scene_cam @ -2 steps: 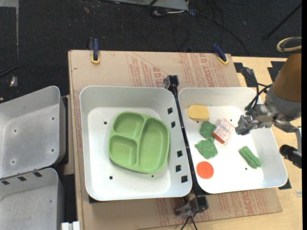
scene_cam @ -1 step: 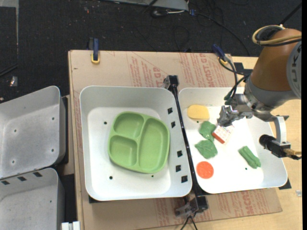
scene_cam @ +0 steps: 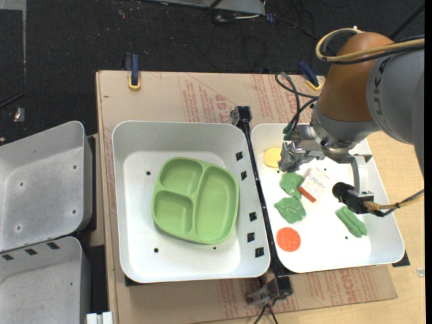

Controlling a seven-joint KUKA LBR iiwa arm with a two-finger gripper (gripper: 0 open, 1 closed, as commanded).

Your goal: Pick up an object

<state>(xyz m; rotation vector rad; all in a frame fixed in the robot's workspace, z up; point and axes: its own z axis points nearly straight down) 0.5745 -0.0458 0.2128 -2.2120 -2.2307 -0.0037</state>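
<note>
A green divided tray (scene_cam: 196, 199) is lying in the left bin (scene_cam: 128, 140). Over in the right bin (scene_cam: 385, 248), the gripper (scene_cam: 291, 159) is hanging just above a yellow piece (scene_cam: 271, 156), green pieces (scene_cam: 291, 183) and a red disc (scene_cam: 289, 238); its jaw state I cannot tell.

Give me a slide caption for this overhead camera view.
Gripper hovers over toys in right bin; green tray sits in left.
</note>
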